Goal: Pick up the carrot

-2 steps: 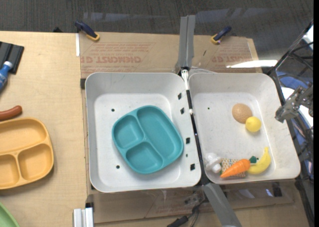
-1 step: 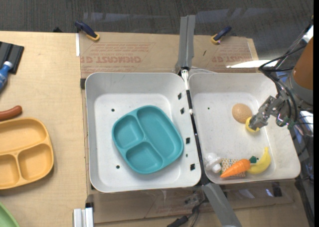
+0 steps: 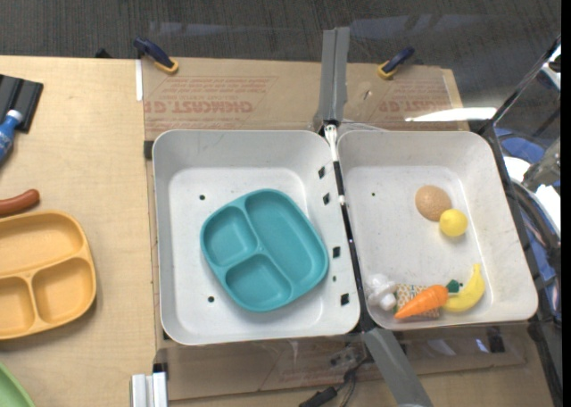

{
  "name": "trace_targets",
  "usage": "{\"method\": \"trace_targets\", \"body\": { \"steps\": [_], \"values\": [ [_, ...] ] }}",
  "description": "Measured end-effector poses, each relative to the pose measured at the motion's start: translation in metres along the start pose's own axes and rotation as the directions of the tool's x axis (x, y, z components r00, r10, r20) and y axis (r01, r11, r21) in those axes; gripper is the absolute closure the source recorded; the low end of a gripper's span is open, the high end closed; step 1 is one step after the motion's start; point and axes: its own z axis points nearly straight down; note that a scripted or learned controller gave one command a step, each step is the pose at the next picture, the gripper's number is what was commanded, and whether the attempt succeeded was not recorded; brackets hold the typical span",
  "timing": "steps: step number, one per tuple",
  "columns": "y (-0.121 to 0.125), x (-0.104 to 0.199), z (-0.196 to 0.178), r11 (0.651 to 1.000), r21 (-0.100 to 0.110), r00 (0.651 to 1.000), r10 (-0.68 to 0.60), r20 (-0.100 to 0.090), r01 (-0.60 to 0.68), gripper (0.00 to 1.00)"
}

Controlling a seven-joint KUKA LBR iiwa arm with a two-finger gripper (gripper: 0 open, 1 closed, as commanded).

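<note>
The orange carrot (image 3: pixel 419 302) with a green top lies in the right bin (image 3: pixel 500 218), near its front wall, tip pointing front-left. A yellow banana (image 3: pixel 469 290) touches its green end on the right. A small white item (image 3: pixel 382 293) and a checkered piece (image 3: pixel 411 292) sit just to its left and behind it.
A tan egg (image 3: pixel 433 202) and a yellow lemon (image 3: pixel 453 223) rest further back in the right bin. A teal divided plate (image 3: pixel 263 250) lies in the left bin (image 3: pixel 178 218). On the bench at left are an orange divided tray (image 3: pixel 40 276) and a sausage (image 3: pixel 18 203).
</note>
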Motion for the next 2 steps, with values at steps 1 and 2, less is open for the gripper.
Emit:
{"method": "trace_targets", "body": {
  "steps": [1, 2],
  "values": [
    [0.027, -0.006, 0.097, 0.975, -0.001, 0.975, -0.224, -0.004, 0.224, 1.0],
    [-0.044, -0.013, 0.027, 0.983, 0.0, 0.983, -0.184, 0.001, 0.184, 1.0]
  ]
}}
